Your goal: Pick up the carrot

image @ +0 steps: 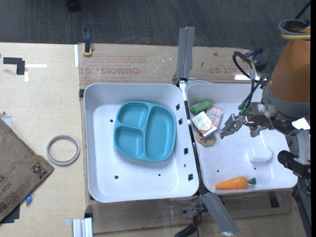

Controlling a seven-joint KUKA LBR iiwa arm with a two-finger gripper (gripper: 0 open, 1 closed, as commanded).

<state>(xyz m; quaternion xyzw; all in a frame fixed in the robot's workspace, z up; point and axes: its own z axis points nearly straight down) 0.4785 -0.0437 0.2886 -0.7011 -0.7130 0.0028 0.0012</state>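
From above, the orange carrot with a green stub [235, 182] lies flat along the near edge of the right white bin [276, 179], tip pointing left. The grey two-finger gripper [228, 128] hangs over the middle of that bin, well apart from the carrot; its fingers stand slightly parted with nothing between them. Just left of it sit a green pickle-like piece [202, 105], small printed packets [207, 121] and a brown cookie [206, 140]. The left white bin [98, 172] holds a teal divided plate [145, 131].
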